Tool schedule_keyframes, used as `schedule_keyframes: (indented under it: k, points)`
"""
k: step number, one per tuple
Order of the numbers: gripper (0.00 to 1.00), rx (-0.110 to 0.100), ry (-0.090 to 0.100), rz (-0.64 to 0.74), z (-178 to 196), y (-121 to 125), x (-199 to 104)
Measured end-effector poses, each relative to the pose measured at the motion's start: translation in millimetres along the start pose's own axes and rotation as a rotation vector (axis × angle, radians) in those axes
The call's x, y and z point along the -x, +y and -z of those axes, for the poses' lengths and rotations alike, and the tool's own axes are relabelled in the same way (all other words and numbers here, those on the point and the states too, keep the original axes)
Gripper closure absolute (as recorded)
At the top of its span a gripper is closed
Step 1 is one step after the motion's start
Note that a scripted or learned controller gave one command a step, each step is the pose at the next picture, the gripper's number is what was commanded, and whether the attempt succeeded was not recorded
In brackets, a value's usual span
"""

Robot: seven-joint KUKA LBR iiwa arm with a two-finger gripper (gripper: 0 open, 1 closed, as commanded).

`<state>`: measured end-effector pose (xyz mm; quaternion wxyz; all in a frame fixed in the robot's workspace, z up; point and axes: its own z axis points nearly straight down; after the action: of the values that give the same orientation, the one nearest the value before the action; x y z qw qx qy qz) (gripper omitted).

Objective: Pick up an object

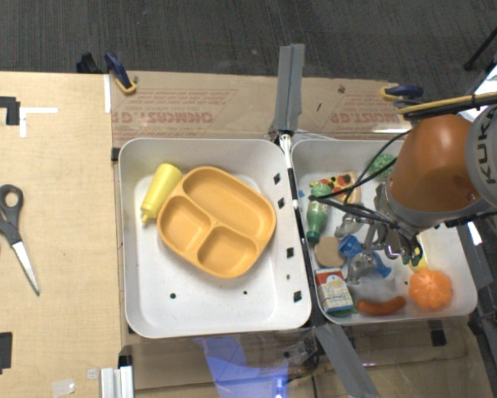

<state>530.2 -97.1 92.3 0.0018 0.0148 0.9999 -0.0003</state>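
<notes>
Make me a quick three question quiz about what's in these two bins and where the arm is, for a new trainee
1. True or false: the divided yellow tray lies in the left bin.
2. Which item sits nearest the right bin's front right corner? A) yellow bottle B) orange fruit C) green bottle
3. Fill in: the gripper hangs over the ____ bin.

Key
1. True. The tray rests there, with the yellow bottle touching its left edge.
2. B. The orange fruit lies there, just right of the red sausage.
3. Right. The arm reaches in above that bin's clutter.
</notes>
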Motion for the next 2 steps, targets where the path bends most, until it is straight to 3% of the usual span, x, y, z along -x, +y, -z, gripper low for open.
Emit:
schedule_keyframes:
  k: [1, 2]
  points:
    - [0.00, 0.000, -0.001, 0.058, 0.5, 0.3, 8.4]
    - [1.00, -0.001, -0.005, 0.058, 10.4, 0.6, 9.8]
